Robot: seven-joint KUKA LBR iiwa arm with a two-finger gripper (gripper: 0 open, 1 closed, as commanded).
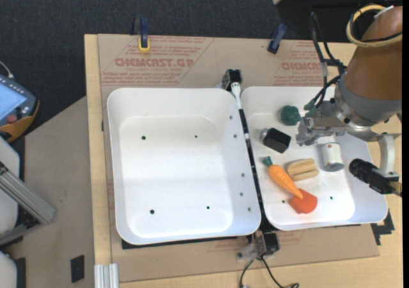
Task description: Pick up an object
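The right bin (345, 213) holds several objects. A dark green lump (291, 114) lies near its back, and a black block (276, 140) sits left of centre. An orange carrot (283, 179) lies slantwise toward the front, with a tan bread-like piece (301, 169) beside it and a red piece (305, 203) at its lower end. A small silver-white cylinder (331, 156) rests right of the tan piece. My gripper (311, 132) hangs over the bin's middle, between the green lump and the cylinder and just right of the black block. I see nothing held in it.
The left bin (121, 172) is a wide white tray next to the right one, and a black divider rail (246, 146) runs between them. Both stand on a brown board (192, 57) with blue clamps at its back edge. My arm reaches in from the right.
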